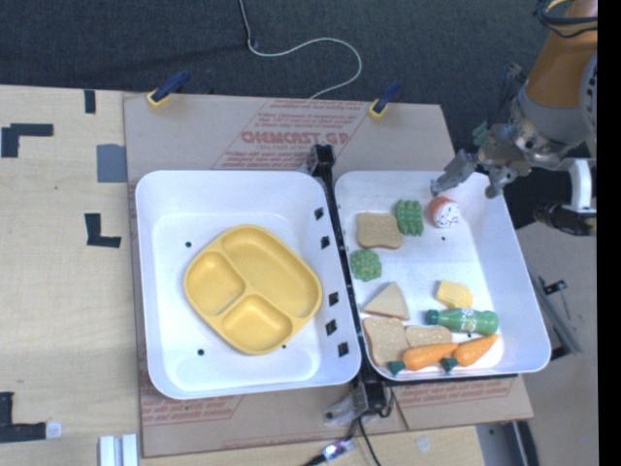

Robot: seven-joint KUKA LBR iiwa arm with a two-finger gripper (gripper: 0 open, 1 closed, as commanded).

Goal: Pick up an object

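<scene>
My arm (pixel 563 66) enters from three o'clock and is cut off by the top-right corner of the frame, so I show just its orange band, grey wrist and gripper (pixel 471 175). The gripper hangs at the far right corner of the right bin (pixel 514 250), over the rim. Two dark fingers (pixel 452 177) splay outward with a clear gap between them, and nothing sits in that gap, so I am open and hold nothing.

Just at seven o'clock from my fingertips lies a small white ball with red marks (pixel 444 213); its printed marks are too small to read. At nine o'clock from it is a green knobbly piece (pixel 409 216), then a slice of toast (pixel 377 230). A second green knobbly piece (pixel 366 264) sits by the bin's left wall. Lower down lie a bread wedge (pixel 387 302), a yellow cheese block (pixel 453 294), a green bottle (pixel 463 320) on its side with an unreadable label, another toast slice (pixel 385 337), a tan cracker-like piece (pixel 428 336) partly under the bottle, and two orange carrots (pixel 448 354) at the near rim.

The left bin (pixel 155 260) holds a yellow three-compartment tray (pixel 252 287), tilted diagonally.

Both bins rest on a cardboard sheet (pixel 281 134) with red printing that appears reversed; I cannot read it reliably. Two blue-and-yellow clamps (pixel 169 87) grip its far edge. A white cable (pixel 301 51) loops across the dark floor at twelve o'clock.
</scene>
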